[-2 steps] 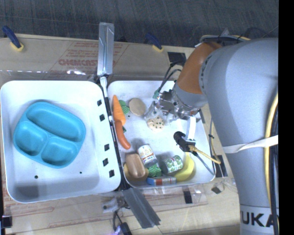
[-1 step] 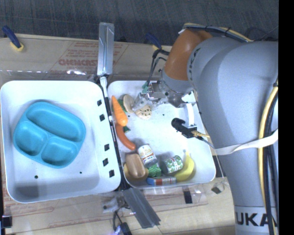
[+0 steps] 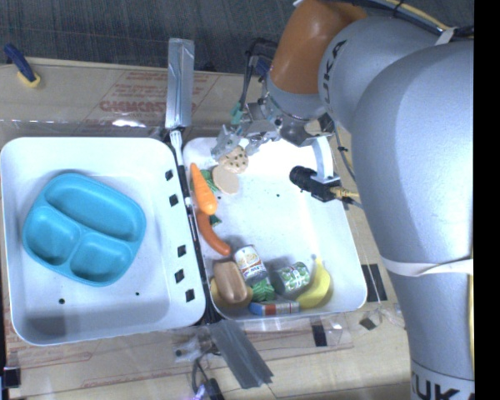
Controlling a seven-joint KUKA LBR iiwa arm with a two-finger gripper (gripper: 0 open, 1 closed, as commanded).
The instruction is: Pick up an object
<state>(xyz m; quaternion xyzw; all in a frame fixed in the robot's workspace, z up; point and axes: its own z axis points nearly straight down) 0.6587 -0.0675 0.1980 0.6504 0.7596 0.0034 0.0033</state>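
You see the tool (image 3: 236, 142) at the right bin's (image 3: 350, 248) far-left corner, over a pale round piece (image 3: 228, 176); grip state — cannot tell; nothing visibly lifted, so the pick remains.

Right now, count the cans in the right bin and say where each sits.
2. One can with a white label lies near the front wall; a green can lies beside it, next to the banana. Others may hide underneath.

Blue divided tray (image 3: 83, 227) in left bin (image 3: 33, 323); cardboard sheet (image 3: 92, 90) beneath bins
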